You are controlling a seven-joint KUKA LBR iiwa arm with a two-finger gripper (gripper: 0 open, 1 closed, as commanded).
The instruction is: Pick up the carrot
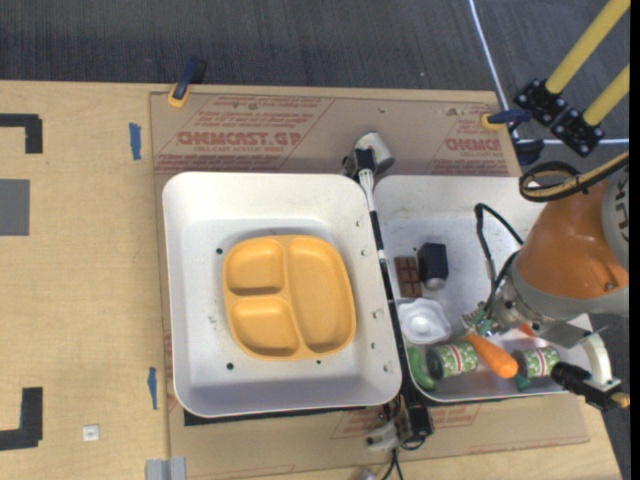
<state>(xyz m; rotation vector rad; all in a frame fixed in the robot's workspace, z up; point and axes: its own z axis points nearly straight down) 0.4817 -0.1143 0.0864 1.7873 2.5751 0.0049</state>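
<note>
Camera view entry: the carrot (493, 355) lies in the right bin (455, 213), near that bin's front edge, slanting across a green-labelled can (452, 359) that rests on its side; a second can-like item with a green and red label (538, 360) sits just right of the carrot's lower tip. Directly above the carrot's upper end hangs the gripper (497, 316), mostly covered by the arm's orange band (570, 253), so how far the claw is spread, or whether it has anything in it, cannot be told from this angle. The carrot appears to rest on the bin contents and not lifted, so I judge the pick not yet done: approach is largely complete, while closing on the carrot and raising it remain. Other items relative to the carrot: a white cup-like piece (421, 320) to its left, a brown chocolate-like block (407, 275) and a small black object (433, 261) further back and left. Beyond the divider to the carrot's left, the left bin (190, 268) holds a yellow divided plate (290, 295). Writing: red print on the cardboard sheet (240, 133) behind the bins reads roughly "CHEMCAST GP", repeated partly at the right; the can labels are too small to read.
</note>
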